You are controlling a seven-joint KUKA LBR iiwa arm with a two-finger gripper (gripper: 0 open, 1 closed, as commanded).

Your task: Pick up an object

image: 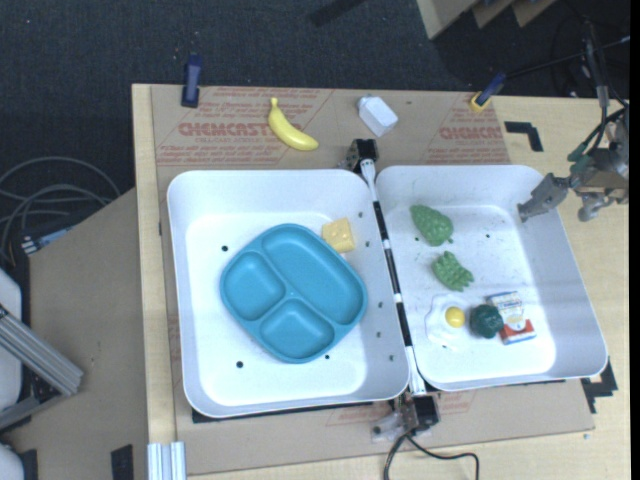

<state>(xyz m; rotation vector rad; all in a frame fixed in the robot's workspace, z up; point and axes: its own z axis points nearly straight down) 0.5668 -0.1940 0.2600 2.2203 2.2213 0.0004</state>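
In the right bin (560, 268) lie a green leafy toy (432, 224), a smaller green bumpy piece (453, 270), a fried-egg toy (448, 320), a dark green round object (486, 320) and a small red and white carton (512, 318). My gripper (562, 206) hangs over the bin's upper right corner, well away from all of them. Its two grey fingers (538, 196) stand apart, open, with nothing between them. The arm comes in from the right edge.
The left bin (200, 228) holds a blue divided plate (292, 290) and a yellow chunk (339, 234). On the cardboard behind the bins lie a banana (290, 128) and a white block (377, 115). A black hinge strip (385, 258) separates the bins.
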